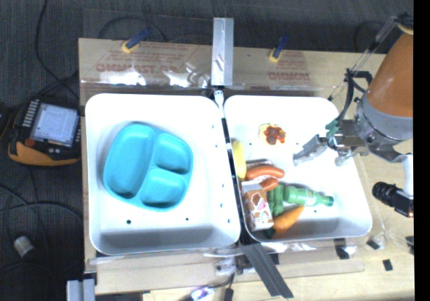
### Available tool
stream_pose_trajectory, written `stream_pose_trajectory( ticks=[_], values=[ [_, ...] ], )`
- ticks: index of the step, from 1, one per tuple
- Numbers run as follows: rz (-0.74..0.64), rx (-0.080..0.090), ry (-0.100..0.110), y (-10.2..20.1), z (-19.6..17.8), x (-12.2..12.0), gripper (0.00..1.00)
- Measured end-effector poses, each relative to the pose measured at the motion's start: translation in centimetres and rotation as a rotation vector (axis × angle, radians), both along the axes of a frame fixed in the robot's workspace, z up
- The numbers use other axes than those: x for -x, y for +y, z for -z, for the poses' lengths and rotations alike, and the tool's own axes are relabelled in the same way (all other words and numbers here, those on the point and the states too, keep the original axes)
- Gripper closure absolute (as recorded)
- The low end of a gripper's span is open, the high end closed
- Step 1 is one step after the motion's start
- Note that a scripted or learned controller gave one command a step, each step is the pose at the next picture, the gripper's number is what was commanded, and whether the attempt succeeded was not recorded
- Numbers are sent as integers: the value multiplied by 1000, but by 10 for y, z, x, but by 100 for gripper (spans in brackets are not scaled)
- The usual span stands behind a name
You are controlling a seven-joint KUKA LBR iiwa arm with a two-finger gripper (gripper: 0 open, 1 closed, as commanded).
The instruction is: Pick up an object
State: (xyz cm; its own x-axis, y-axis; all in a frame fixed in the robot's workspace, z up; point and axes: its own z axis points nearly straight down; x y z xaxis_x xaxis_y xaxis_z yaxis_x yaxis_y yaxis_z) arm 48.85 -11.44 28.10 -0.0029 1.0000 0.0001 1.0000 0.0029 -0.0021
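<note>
Green plastic toy bottle (302, 195) is seen lying in the right white bin (349, 226), touching an orange carrot (287, 218); likely light, rigid, slippery, best gripped mid-body. The gripper (310, 148) is seen empty, its state unclear

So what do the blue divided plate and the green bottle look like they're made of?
Blue divided plate: likely molded plastic, smooth, uniform colour, rounded compartments with soft sheen. Green bottle: probably toy plastic, glossy highlights, though glass can't be ruled out.

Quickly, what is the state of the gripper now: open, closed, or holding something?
Gripper: over the right bin, nothing between its fingers; open or closed cannot be told.
</note>
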Motion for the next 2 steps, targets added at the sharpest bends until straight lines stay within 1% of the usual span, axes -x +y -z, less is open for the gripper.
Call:
stream_pose_trajectory(
  ticks=[1, 2],
  values=[
    [-82, -2, 2, 10, 143, -39, 0],
    [-25, -4, -17, -10, 186, -74, 0]
  ],
)
